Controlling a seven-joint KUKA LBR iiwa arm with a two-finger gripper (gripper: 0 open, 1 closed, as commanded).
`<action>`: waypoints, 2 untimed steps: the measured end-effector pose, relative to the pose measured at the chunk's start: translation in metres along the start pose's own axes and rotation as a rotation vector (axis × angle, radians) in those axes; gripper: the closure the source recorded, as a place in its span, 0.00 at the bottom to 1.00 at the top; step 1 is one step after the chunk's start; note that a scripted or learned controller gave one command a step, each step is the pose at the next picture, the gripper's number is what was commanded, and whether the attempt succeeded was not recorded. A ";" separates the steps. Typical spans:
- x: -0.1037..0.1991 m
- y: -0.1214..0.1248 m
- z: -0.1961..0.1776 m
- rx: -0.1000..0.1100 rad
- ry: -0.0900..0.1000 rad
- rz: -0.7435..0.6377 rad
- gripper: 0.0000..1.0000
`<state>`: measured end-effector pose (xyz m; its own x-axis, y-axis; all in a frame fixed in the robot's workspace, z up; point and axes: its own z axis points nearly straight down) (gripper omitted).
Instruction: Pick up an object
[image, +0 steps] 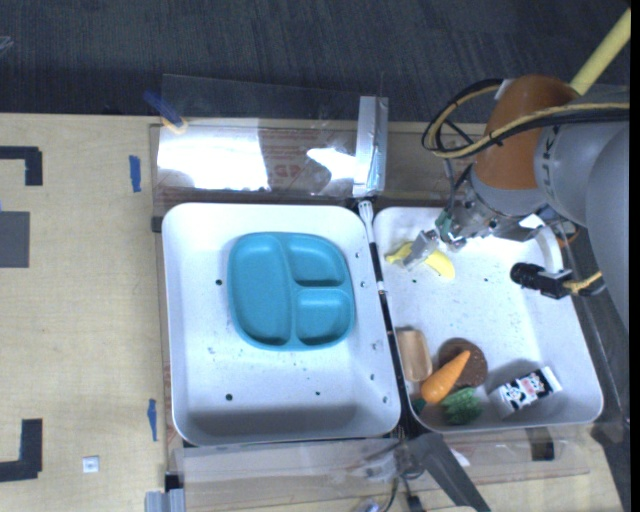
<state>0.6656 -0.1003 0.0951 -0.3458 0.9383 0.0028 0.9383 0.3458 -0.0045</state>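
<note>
At about eleven o'clock in the right bin (590, 390), the claw (432, 243), whose grip I cannot tell, meets a toy banana (432, 262), likely light, hard and slippery, best pinched across its middle.

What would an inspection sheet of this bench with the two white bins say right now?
Surface: wooden bench bearing a left white bin and a right white bin side by side.
Job's things: in the right bin, a yellow banana-shaped toy at the top; an orange carrot toy, brown round piece, green leafy toy, tan block and small black-and-white carton along the bottom.
Clutter: teal divided plastic plate in the left bin.
Grippers: two-finger gripper low over the banana; nothing visibly held.
Cables: black loops above the wrist.
Surroundings: blue tape marks, clear panel.
</note>
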 end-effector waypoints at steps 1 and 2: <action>-0.001 0.001 -0.013 -0.002 -0.001 0.001 1.00; 0.086 0.029 -0.095 -0.017 -0.004 0.006 1.00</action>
